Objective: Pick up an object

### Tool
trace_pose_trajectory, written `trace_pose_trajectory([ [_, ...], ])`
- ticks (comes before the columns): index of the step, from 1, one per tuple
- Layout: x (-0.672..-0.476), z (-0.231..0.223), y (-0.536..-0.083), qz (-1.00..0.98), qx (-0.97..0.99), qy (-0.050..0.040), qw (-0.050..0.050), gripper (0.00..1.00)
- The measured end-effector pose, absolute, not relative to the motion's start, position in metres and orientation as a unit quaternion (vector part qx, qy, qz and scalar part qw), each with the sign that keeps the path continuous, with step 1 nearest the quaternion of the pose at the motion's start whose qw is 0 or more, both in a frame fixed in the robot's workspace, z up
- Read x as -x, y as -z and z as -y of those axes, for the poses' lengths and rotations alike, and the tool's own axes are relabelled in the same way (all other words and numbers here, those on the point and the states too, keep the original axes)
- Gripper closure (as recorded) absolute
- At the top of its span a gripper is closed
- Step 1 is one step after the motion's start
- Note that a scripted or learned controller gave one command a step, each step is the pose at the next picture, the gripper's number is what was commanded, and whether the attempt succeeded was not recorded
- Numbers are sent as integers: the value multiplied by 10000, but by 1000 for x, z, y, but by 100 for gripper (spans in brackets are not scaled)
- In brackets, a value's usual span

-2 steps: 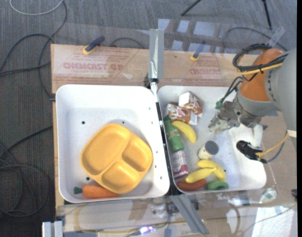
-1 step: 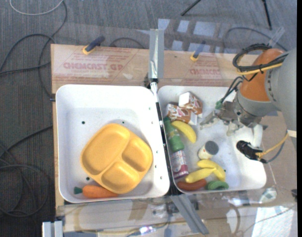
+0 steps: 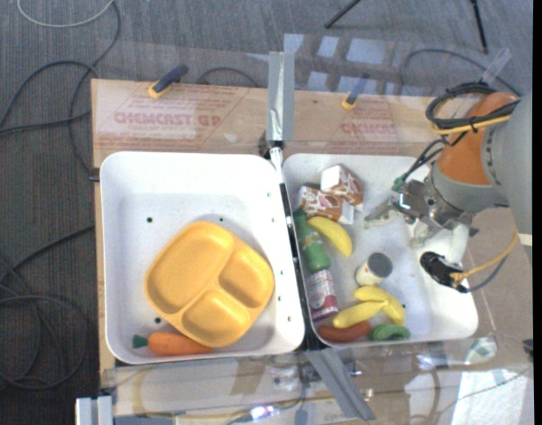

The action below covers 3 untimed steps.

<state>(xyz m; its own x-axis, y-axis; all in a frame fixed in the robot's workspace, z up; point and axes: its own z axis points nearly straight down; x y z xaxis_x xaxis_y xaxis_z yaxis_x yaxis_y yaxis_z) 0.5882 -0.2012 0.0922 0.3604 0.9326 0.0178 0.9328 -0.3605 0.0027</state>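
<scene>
a: where is the arm (image 3: 497, 162) seen?

b: at approx 3 o'clock of the view, reaching in over the right bin (image 3: 448, 326). the grey body w/ the orange band is seen at the bin's far right corner, bent down toward the bin's 3 o'clock wall. cables are looped over the wrist.

a: and the gripper (image 3: 411, 204)?

b: it's placed just inside the right bin, near its 2 o'clock area, pointed toward 9 o'clock. whether it is spread or pressed together can't be told; nothing is seen pinched in it.

a: objs in the right bin?

b: a snack carton (image 3: 333, 193) is found at 11 o'clock of the bin, a banana (image 3: 333, 235) just below it, a green bottle (image 3: 313, 246) along the 9 o'clock wall w/ a red-label bottle (image 3: 321, 295) under it. a small round grey can (image 3: 378, 265) sits near centre, apart from the gripper. a second banana (image 3: 380, 301), a red pepper (image 3: 346, 331) & a green item (image 3: 391, 332) are bunched at 6 o'clock.

a: left bin (image 3: 120, 202)?

b: a yellow divided tray (image 3: 211, 282) is laid near its centre, tilted; a carrot (image 3: 174, 344) is seen at 7 o'clock, touching the tray's edge.
</scene>
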Motion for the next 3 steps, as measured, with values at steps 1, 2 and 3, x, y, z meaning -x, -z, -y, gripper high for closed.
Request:
trace_pose_trajectory([
  [1, -586, 204, -95, 5661, 8244, 26, 6, 100],
  [2, -587, 201, -95, 5674, 8235, 36, 18, 0],
  [3, -583, 204, -98, 5447, 8386, 8, 66, 0],
])
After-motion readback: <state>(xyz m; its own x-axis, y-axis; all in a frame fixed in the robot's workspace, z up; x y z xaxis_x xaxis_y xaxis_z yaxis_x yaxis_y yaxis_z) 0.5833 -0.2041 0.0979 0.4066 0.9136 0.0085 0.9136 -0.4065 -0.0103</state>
